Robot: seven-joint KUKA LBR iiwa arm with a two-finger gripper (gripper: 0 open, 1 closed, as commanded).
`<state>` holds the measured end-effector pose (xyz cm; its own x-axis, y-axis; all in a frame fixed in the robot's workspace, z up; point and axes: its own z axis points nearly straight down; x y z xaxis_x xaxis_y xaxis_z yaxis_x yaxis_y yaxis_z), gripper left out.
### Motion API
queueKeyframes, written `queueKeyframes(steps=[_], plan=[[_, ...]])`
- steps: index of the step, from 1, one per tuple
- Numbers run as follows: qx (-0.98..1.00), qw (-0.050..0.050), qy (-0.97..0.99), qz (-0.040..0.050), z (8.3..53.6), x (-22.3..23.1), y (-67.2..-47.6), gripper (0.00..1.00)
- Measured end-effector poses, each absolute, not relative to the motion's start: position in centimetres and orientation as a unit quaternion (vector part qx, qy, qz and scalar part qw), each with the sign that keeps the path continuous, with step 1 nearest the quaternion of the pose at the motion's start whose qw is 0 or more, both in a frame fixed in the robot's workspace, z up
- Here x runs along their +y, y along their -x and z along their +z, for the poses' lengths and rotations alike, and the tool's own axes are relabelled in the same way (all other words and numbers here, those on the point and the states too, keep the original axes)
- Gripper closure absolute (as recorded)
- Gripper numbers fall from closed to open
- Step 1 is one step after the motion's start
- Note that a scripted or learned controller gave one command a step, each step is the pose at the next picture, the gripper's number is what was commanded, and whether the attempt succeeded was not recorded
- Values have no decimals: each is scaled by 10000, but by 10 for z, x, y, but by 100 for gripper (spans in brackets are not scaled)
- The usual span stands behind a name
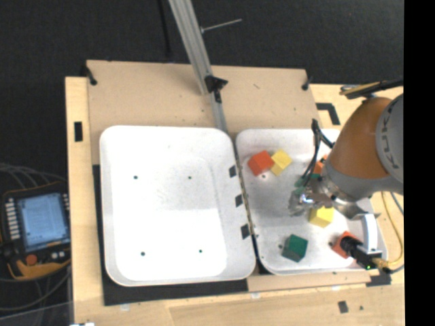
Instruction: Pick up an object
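Two bins: you've got them side by side on the counter (183, 87), arm in from your view's right.
Counter: tan board, both bins sit on it; a metal post (192, 36) slants up from the back edge.
Left bin (170, 202): big white tray, bare floor w/ a few dark dots.
Right bin (272, 195): smaller tray, all the blocks are in here.
Arm (363, 148): grey w/ orange band, wrist hangs over the right bin's right half.
Pincer (307, 199): low over the bin floor, mid-right; you can't tell if it's apart or together, wrist blocks it.
Green block (295, 247): front of the right bin, well apart from the pincer, toward you.
Orange block (260, 163): back-left of the right bin, touching or just beside a yellow block (281, 161).
Target, my guess: second yellow block (321, 216), nearest item.
Key relation: that block lies just beside the pincer, down and to the right in view, tucked by the wrist; it's roughly cube-shaped, so no long axis to line up on.
Grip status: nothing visibly held; treat the pick as not yet done.
Red item (344, 244): small, at the bin's front-right rim, near a white bracket; can't tell what it is.
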<state>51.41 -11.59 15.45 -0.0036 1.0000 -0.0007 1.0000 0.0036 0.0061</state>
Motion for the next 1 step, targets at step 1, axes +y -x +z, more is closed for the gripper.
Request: queueKeyframes(steps=[1], plan=[[7082,30,-7060,19,205,-126,-521,100]])
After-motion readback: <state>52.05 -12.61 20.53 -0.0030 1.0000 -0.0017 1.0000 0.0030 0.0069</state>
